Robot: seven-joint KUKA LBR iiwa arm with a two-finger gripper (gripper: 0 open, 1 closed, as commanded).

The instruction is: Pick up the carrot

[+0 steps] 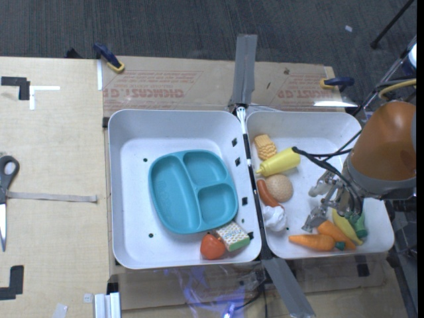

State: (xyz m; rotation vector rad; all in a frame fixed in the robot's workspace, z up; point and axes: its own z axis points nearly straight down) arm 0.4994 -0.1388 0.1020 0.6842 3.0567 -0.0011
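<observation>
In the right bin's (301,126) near right corner an orange carrot (311,242) lies flat, pointing left. A second orange piece (330,230) sits just behind it, beside a yellow item (344,222) and green leaves (359,226). My gripper (316,207) hangs over the bin just above and to the left of the carrots. Its two metal fingers (320,189) stand apart with nothing between them. The grey arm with its orange band (387,141) covers the bin's right side.
The right bin also holds a yellow bottle-shaped toy (278,162), a waffle piece (265,146), a beige ball (279,188), a red sausage (264,192) and a white lump (273,217). The left bin (126,197) holds a blue divided plate (193,191), a tomato (212,246) and a sandwich block (233,236).
</observation>
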